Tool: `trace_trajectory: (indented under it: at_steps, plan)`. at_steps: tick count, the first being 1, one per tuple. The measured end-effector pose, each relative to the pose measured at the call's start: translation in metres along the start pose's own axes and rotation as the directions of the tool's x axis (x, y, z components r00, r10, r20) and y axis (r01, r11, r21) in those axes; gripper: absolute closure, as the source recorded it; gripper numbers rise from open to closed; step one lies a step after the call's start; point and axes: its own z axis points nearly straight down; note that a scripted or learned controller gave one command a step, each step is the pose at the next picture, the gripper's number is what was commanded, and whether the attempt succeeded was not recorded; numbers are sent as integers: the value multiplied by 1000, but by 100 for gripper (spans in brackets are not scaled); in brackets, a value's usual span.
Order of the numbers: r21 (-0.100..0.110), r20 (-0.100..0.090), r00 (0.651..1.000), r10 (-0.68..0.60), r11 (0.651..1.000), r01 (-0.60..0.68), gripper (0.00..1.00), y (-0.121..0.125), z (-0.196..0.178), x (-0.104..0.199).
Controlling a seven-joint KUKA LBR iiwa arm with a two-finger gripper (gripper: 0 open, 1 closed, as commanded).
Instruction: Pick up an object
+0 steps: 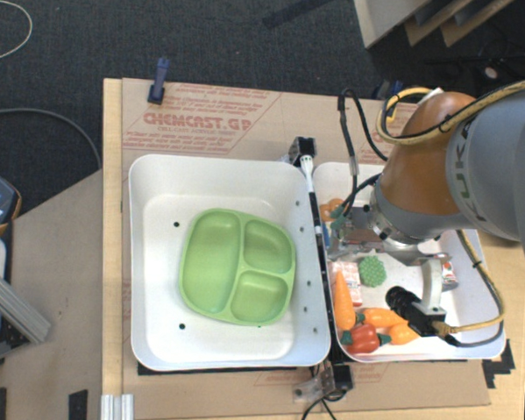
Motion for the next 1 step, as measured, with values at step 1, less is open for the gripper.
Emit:
trace_trajectory:
  at_steps: [1]
  plan:
    - [12,1,1000,7,1000,-7,100,-17,5,91]
